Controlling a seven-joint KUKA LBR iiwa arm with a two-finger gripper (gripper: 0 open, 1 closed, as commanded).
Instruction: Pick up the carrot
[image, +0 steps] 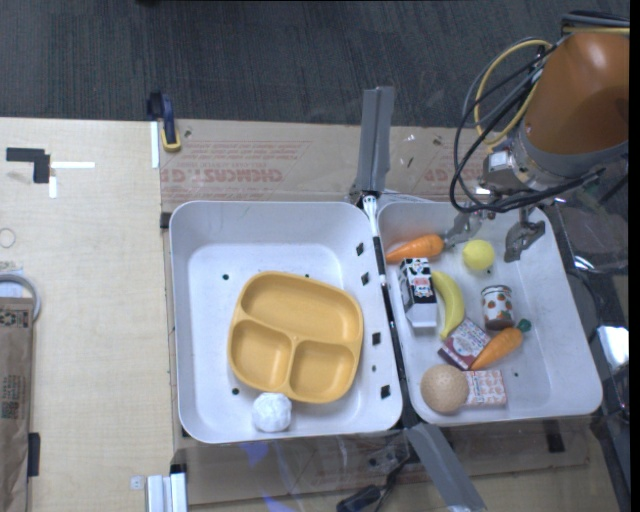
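Two carrots lie in the right bin. One carrot rests at the bin's far left corner, pointing left. The other carrot, with a green top, lies near the middle right, beside a small jar. My gripper hangs over the bin's far side, open, with one finger just right of the first carrot and the other finger further right. A yellow lemon sits just below the gap between them. Nothing is held.
The right bin also holds a milk carton, a banana, a small jar, a snack packet, a round bun and a pink packet. The left bin holds a yellow divided plate and a white ball.
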